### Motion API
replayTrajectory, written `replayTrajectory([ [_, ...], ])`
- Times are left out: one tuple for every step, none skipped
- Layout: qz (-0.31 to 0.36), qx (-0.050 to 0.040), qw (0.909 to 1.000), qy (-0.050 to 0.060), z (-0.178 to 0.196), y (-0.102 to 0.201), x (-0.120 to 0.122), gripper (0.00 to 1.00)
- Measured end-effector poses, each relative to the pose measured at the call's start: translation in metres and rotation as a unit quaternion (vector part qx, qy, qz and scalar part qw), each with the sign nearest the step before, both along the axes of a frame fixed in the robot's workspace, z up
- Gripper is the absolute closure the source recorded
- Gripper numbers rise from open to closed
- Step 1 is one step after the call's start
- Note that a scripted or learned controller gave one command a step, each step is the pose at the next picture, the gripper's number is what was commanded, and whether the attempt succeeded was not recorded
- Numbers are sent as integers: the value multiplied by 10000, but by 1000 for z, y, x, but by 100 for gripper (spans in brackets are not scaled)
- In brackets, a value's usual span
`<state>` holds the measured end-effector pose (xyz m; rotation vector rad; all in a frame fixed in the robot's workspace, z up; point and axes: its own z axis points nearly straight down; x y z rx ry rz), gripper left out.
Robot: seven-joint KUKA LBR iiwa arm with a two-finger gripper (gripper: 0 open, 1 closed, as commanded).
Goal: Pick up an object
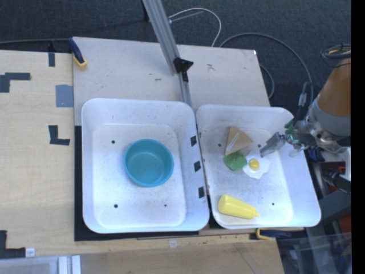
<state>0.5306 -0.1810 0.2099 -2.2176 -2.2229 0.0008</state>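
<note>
**Claw poised over the right bin**

Claw [274, 144] hung above the right bin [296, 207], near its right-hand side, at the end of the grey arm [333, 110] with its orange band. Whether it was open or shut could not be told from this angle, and nothing showed in its grip.

Just to the claw's left lay a small cluster of objects, close together: a tan wedge [236, 138], a green piece [234, 161] touching the wedge's lower edge, and a fried-egg toy [255, 167] just beside the green piece. The egg toy lay nearest the claw, slightly below it in the view. A yellow object [236, 208] lay well apart from them, near the front wall of the same bin.

The left bin [100, 210] held a blue bowl [149, 162], upright, near its middle.

No brand or writing could be read on anything.

Both bins sat side by side on a pale table [125, 67], with a light wooden surface [28, 170] to the left carrying grey tape marks. A metal pole [162, 27] rose at a slant from the table behind the bins. Cables [256, 39] looped over the dark floor beyond.
</note>
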Motion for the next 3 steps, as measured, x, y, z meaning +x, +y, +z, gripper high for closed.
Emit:
replayTrajectory([
  [0, 0, 10000, 1, 0, 0, 0, 0],
  [-5, 0, 10000, 23, -50, 10, 1, 0],
  [-7, 2, 10000, 34, -113, 7, 2, 0],
])
